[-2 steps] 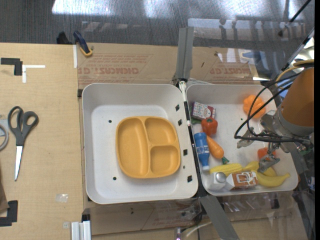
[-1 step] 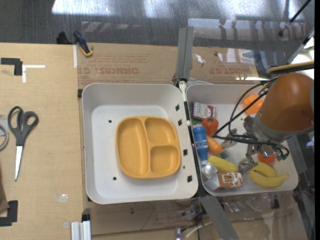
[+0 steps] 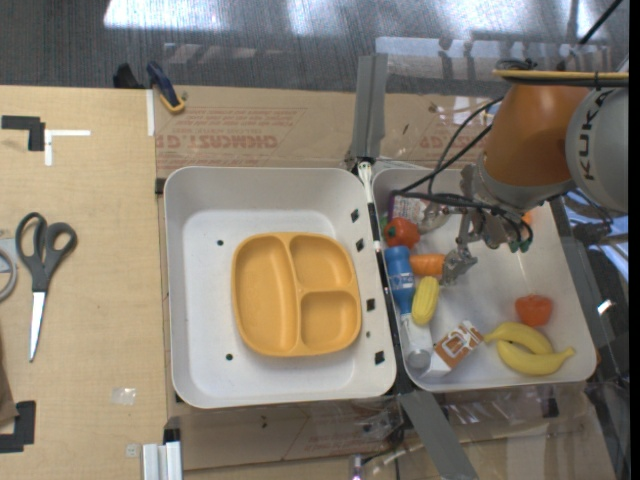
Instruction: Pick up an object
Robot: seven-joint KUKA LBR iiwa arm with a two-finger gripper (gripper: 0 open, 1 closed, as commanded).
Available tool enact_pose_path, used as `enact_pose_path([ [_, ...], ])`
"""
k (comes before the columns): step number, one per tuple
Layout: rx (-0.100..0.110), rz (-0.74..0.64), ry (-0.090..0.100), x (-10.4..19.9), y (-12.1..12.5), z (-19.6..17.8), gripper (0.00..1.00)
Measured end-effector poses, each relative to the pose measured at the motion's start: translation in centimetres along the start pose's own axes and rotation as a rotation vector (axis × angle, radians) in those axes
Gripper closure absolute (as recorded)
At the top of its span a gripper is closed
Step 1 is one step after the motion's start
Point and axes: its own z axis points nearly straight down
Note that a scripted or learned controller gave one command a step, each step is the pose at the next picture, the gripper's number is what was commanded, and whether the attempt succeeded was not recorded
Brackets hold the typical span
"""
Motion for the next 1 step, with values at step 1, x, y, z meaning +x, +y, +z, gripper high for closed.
enact_pose_path([
  [1,-0.001,0.034,0.004,3.64,1.77,0.11,0.00],
])
